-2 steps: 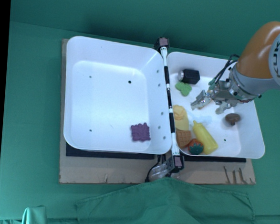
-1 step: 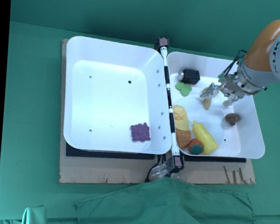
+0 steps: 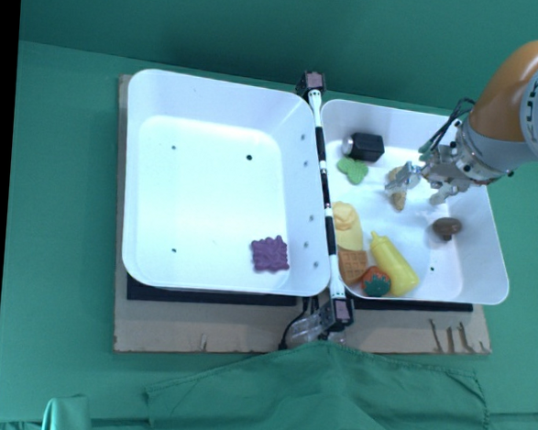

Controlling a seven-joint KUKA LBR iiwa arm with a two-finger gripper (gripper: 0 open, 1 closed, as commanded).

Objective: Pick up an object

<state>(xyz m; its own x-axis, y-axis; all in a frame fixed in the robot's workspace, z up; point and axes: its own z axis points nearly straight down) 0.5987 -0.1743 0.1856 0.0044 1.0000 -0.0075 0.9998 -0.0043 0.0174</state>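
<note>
The arm (image 3: 521,89) reaches in from the right over the right bin (image 3: 486,261), its orange band at the far right. The gripper (image 3: 417,177) sits low over the far part of that bin, its fingers closed around a small tan and grey object (image 3: 400,184) that shows between them, pointing left.

Just left of it lie a green leaf-shaped piece (image 3: 352,170) and, farther back, a black block (image 3: 367,146). A brown rounded piece (image 3: 446,227) lies near the gripper on its near side. Along the near left part of the bin sit a pale yellow cone-like toy (image 3: 347,226), a yellow bottle (image 3: 393,263) and a red and green piece (image 3: 375,281), close together.

In the left bin (image 3: 167,101) a purple bunch of grapes (image 3: 270,254) lies near the near right corner
</note>
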